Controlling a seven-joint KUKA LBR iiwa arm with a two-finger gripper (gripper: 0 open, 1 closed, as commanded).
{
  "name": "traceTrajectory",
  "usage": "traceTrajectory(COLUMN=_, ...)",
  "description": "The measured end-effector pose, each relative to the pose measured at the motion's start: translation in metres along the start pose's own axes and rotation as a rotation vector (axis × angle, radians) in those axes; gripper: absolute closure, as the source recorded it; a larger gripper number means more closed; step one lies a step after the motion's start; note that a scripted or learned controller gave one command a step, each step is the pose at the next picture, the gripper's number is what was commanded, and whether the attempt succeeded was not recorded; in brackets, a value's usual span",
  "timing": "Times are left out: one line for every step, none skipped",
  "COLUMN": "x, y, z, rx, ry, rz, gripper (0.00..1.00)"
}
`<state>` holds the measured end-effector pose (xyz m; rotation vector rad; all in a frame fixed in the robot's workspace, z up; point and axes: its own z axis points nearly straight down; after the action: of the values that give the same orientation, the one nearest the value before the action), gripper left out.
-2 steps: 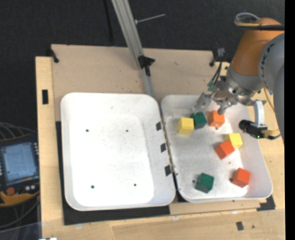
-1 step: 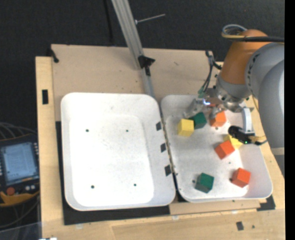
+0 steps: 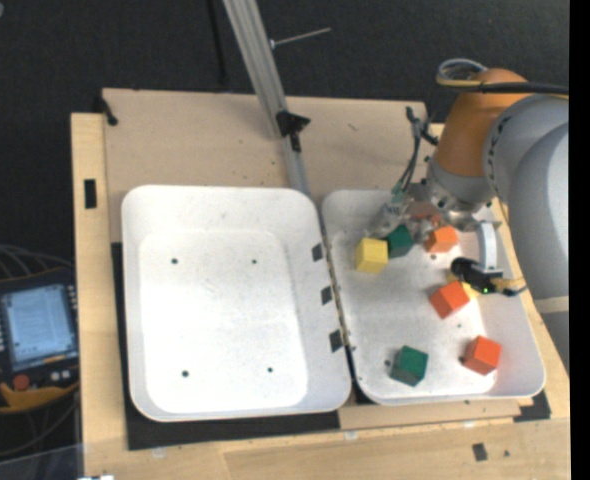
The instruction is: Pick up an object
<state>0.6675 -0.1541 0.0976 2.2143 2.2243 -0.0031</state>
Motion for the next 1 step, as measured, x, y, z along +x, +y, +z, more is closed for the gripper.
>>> traceTrajectory(x=-0.0013, y=0.0007, z=-0.0124, rx=-0.003, ry=-0.002, rz=-0.001, gripper=1.00)
